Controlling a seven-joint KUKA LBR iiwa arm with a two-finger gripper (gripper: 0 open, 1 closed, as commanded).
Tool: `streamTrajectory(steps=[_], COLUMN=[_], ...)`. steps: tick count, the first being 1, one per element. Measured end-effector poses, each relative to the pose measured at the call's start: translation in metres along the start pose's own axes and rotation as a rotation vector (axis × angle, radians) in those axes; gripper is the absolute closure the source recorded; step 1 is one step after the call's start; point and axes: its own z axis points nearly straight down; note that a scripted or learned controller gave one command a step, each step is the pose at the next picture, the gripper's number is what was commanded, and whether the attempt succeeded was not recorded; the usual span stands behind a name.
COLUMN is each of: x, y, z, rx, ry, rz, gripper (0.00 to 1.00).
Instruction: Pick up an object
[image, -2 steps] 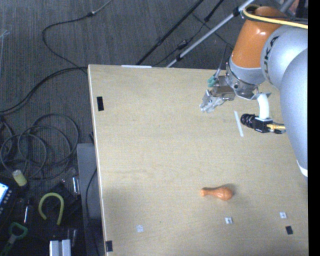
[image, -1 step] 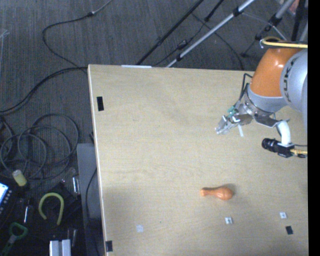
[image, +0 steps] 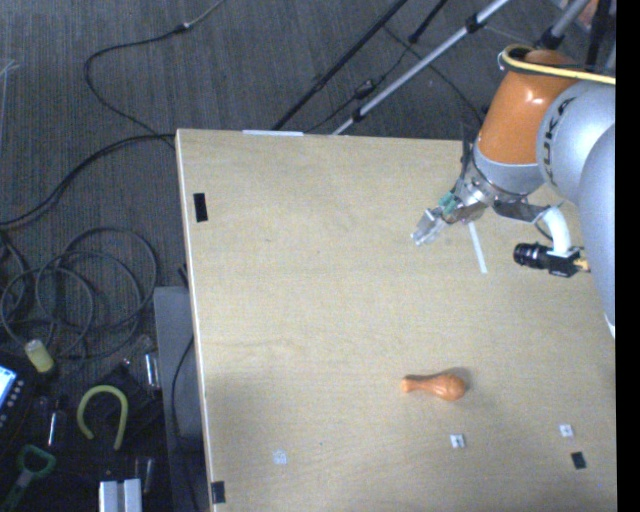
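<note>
Approach step: tool (image: 428, 228) hangs over the table (image: 300, 300), finger state unclear, nothing visibly held; orange object (image: 437, 385) lies well below it in view, so next it must travel there and descend.

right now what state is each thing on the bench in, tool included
tool: raised over the upper right part of the bench, nothing visible between its tips
orange object: lying on its side on the bench, apart from the tool, untouched
white stick: lying flat on the bench just right of the tool
bench: level, pale wood top, small black and white markers near its edges
</note>
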Motion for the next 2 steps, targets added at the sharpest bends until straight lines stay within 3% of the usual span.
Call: streamTrajectory(steps=[1, 2], x=[0.006, -0.034], y=[0.003, -0.016], z=[-0.013, 0.013], rx=[-0.001, 0.001], ry=[0.002, 0.0], rz=[0.202, -0.133], gripper=[1.0, 1.0])
